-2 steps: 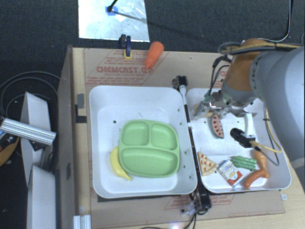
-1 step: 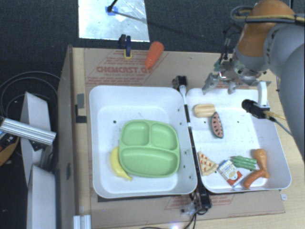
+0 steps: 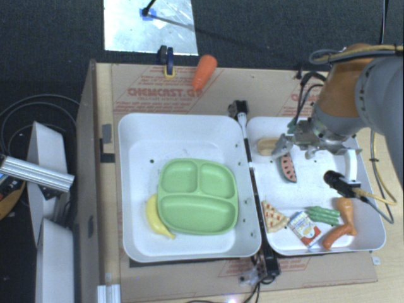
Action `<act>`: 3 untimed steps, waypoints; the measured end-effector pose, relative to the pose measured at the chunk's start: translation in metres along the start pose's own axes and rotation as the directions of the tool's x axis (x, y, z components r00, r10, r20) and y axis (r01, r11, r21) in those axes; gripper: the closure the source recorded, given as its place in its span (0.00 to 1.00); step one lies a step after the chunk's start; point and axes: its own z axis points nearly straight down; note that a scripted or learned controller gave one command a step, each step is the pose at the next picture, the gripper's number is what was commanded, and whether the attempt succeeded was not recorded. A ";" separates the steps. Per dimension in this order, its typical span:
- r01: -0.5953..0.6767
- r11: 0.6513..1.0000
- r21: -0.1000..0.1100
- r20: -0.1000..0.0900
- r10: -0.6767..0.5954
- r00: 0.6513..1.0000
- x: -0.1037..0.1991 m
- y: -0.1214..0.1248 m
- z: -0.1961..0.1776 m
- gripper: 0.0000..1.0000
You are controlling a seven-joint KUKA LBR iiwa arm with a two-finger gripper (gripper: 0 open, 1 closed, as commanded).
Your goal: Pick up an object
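Seemingly a watermelon slice (image 3: pixel 288 168), red with dark seeds.

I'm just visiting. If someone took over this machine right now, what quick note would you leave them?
Gripper: over the right white bin, beside a tan bread-like piece and a red watermelon slice. Open or shut, cannot tell; nothing visibly held.
Also there: triangular pizza slice, green vegetable, orange sausage.
Left white bin: green divided plate, yellow banana.
Done: nothing lifted yet.
Left: grasp and raise one object.
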 end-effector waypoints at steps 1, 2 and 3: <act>0.002 1.000 -0.005 0.001 -0.002 1.000 -0.004 0.006 0.051 0.00; 0.003 1.000 -0.011 0.001 -0.003 1.000 -0.004 0.007 0.036 1.00; 0.013 1.000 -0.015 -0.002 -0.013 1.000 0.069 -0.030 -0.078 1.00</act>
